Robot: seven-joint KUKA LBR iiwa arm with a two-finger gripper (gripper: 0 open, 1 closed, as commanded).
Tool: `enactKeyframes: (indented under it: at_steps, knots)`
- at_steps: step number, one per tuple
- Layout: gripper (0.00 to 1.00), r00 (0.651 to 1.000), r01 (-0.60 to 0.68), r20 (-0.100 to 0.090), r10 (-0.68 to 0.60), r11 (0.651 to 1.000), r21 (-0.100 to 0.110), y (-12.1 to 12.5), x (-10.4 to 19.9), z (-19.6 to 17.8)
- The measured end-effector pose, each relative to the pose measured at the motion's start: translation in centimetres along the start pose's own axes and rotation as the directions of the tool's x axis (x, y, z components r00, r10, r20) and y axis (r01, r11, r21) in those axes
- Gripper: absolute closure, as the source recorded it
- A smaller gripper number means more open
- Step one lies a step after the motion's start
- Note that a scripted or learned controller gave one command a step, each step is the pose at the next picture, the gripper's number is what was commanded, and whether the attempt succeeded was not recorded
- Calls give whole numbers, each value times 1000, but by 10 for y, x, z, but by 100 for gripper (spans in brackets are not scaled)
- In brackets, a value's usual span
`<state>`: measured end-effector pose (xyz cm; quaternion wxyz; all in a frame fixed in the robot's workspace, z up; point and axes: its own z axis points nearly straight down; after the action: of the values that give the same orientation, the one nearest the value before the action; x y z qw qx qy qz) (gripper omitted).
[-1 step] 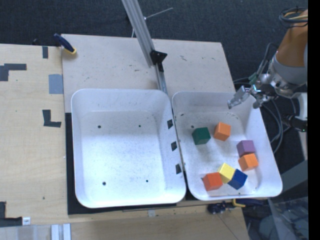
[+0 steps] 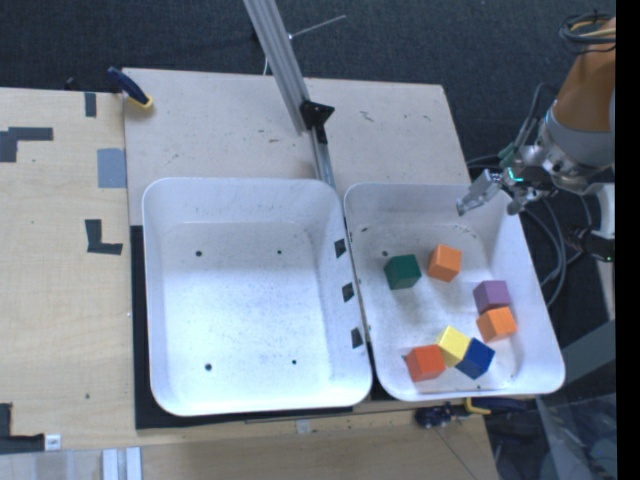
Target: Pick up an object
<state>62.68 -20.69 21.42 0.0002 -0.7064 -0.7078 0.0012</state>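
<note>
The claw (image 2: pixel 490 194) hangs over the top right corner of the right bin (image 2: pixel 400 200), and whether its fingers are apart or together I cannot tell; nothing shows between them, nothing touches them. Below it, down in the bin, sit seven small blocks, all well clear of it. Nearest, just below and a little left, an orange cube (image 2: pixel 445 262); further left, a green cube (image 2: pixel 403 271). Straight down from the claw, a purple cube (image 2: pixel 491 294) with a second orange one (image 2: pixel 497 322) touching its lower side. Lower left of those, a tight cluster: yellow cube (image 2: pixel 453 344), blue cube (image 2: pixel 476 358), red cube (image 2: pixel 424 362). Two orange, one of every other colour. Far left of the claw lies the left bin (image 2: pixel 160 268). Both bins are shallow, white, round-cornered, speckled with dark grime.
</note>
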Motion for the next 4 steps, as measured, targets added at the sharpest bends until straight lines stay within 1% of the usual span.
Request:
enactKeyframes:
  at_steps: [1,2,3,4]
  knots:
    - [0,1000,0,-1,0,1000,4,-4,1,44]
    - [0,1000,1,-1,-1,1000,4,5,6,97]
    - [0,1000,1,-1,-1,1000,3,4,7,124]
    - [100,1000,2,0,-2,1000,1,5,8,112]
